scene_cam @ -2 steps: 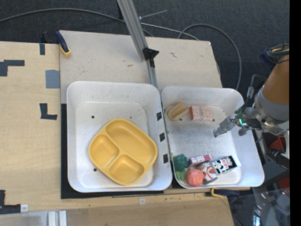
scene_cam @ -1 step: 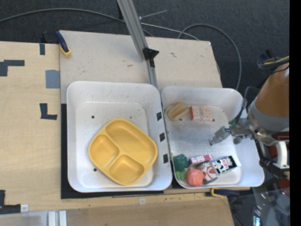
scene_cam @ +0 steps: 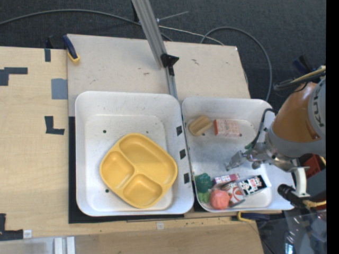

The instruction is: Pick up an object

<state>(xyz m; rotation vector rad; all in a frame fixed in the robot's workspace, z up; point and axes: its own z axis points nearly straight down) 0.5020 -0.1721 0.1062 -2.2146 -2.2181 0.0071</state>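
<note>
Objects: a tan roll [scene_cam: 199, 125] and a pink-and-white carton [scene_cam: 228, 127] lie at the far side of the right bin [scene_cam: 253, 106]; a green toy [scene_cam: 203, 182], a red ball [scene_cam: 219, 199] and a black-and-white packet [scene_cam: 249, 186] crowd its near edge.
Tool [scene_cam: 241, 161]: low over the bare middle of that bin, between the two groups, nothing between its fingers; spread or pressed together, I cannot tell.
Left bin [scene_cam: 85, 142]: holds a yellow divided tray [scene_cam: 138, 169].
Desk [scene_cam: 122, 67]: carries both bins side by side.
</note>
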